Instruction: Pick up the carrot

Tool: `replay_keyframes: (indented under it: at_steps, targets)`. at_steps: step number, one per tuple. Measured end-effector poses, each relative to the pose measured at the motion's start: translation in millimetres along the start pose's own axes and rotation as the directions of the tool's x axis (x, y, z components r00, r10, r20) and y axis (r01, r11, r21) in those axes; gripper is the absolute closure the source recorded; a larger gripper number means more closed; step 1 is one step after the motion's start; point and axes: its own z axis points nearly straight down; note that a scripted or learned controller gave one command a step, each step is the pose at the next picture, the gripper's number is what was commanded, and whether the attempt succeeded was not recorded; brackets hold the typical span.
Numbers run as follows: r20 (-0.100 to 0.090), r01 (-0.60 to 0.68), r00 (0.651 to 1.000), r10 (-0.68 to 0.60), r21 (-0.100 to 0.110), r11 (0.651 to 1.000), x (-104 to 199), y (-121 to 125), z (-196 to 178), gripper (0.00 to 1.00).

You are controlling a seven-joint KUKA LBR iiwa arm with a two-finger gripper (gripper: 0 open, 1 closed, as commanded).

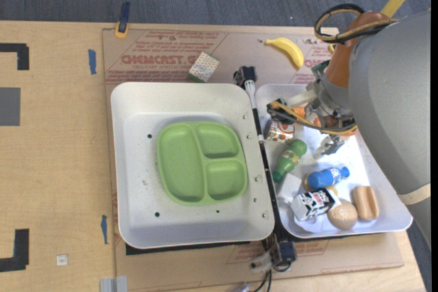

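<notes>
Carrot cannot be made out; the metal hand (333, 141), grip unclear, hangs over the right bin (393, 219).

You see two white bins side by side; the left bin (130, 147) holds a green divided plate (202, 162); the right bin (387, 219) holds a green bottle (289, 157), a blue bottle (326, 178), a black-and-white toy (315, 203), a tan egg (342, 215) and a hot dog (365, 203); the grey arm (393, 106) reaches over its far part; a banana (286, 50) and a small cube (204, 67) lie on the bench beyond the bins.
</notes>
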Motion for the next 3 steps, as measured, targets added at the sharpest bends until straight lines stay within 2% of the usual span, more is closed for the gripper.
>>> replay_keyframes:
  at_steps: [1, 2, 3]
  targets:
    - [-0.005, 0.007, 1.000, -0.007, -0.001, 1.000, 2, -1, -13, 1.00]
    - [-0.003, 0.007, 1.000, -0.007, -0.001, 1.000, 2, -1, -12, 0.00]
    - [0.002, -0.008, 1.000, 0.008, 0.006, 1.000, -6, 17, 0, 0.00]
